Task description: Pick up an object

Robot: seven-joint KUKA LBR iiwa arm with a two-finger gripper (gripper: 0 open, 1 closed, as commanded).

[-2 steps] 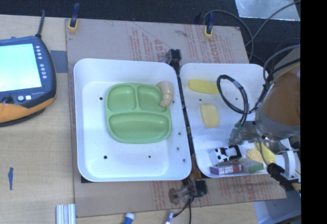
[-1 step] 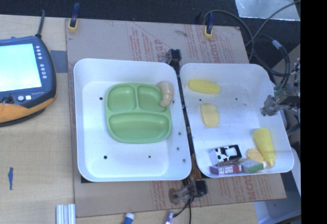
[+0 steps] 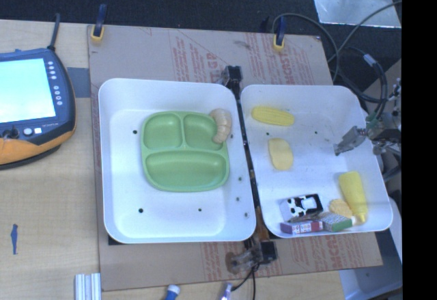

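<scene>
The two-finger gripper [image 3: 355, 138], jaws seemingly spread and empty, hovered at the right white bin [image 3: 321, 97]; centring squarely over the yellow plastic bottle [image 3: 353, 193] seemed wisest.

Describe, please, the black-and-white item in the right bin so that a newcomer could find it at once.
Start at the right white bin and go to its near edge, toward the bottom of the view. There the small black-and-white patched item lies just above a flat red-and-purple packet and left of the yellow bottle. It is the bin's only black-and-white thing; its neighbours are yellow, red or green.
</scene>
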